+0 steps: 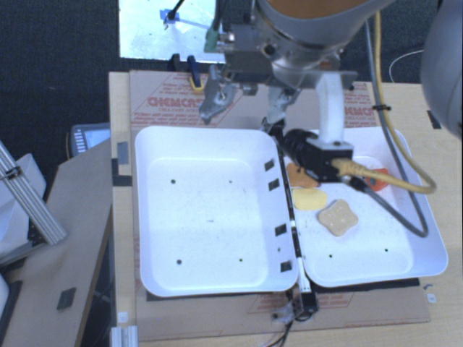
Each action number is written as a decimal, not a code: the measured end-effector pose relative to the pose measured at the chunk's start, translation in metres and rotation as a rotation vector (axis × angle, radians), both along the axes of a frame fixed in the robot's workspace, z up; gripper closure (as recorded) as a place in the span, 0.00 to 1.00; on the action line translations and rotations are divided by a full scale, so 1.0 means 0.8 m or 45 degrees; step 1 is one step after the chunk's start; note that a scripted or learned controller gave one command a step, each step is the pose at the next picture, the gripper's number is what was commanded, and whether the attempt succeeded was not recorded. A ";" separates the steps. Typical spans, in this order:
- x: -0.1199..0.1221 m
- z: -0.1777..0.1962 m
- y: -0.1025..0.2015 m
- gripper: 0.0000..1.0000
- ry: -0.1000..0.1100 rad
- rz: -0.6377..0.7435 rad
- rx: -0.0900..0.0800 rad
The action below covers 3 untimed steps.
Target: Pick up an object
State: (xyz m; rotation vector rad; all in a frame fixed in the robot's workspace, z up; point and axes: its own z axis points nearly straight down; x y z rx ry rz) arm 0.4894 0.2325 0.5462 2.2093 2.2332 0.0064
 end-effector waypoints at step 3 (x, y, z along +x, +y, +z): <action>0.199 -0.033 -0.009 0.00 0.013 -0.018 -0.010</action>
